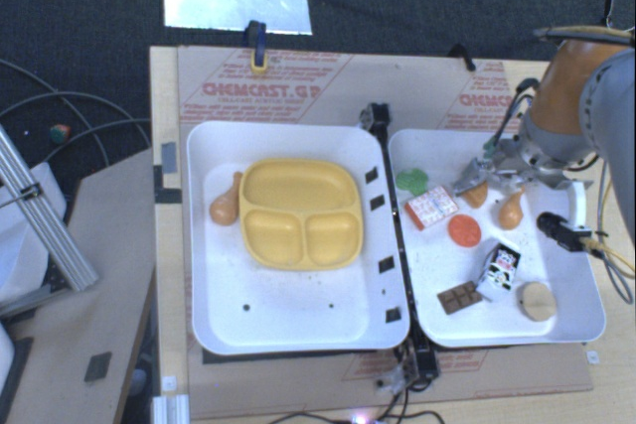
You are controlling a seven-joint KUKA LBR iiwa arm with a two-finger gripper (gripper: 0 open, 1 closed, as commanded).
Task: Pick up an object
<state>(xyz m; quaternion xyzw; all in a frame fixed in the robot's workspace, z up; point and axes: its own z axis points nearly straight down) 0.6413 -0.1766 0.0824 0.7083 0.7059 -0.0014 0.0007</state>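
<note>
My gripper (500, 178) hangs low over the back of the right bin (586, 313), open, with nothing held between its fingers. A small orange piece (478, 196) lies right by its left finger, and a tan drumstick-shaped toy (511, 210) sits just in front of it. Around them lie a green piece (411, 180), a red-and-white box (431, 208) and an orange-red disc (464, 230). Nearer the front are a black-and-white carton (500, 271), a brown chocolate bar (459, 297) and a tan round cookie (537, 301).
The left bin (214, 313) holds a yellow divided plate (301, 213) and a tan drumstick (227, 203) at its left. A black divider strip (390, 213) runs between the bins. The grey arm (586, 99) covers the right bin's back right corner.
</note>
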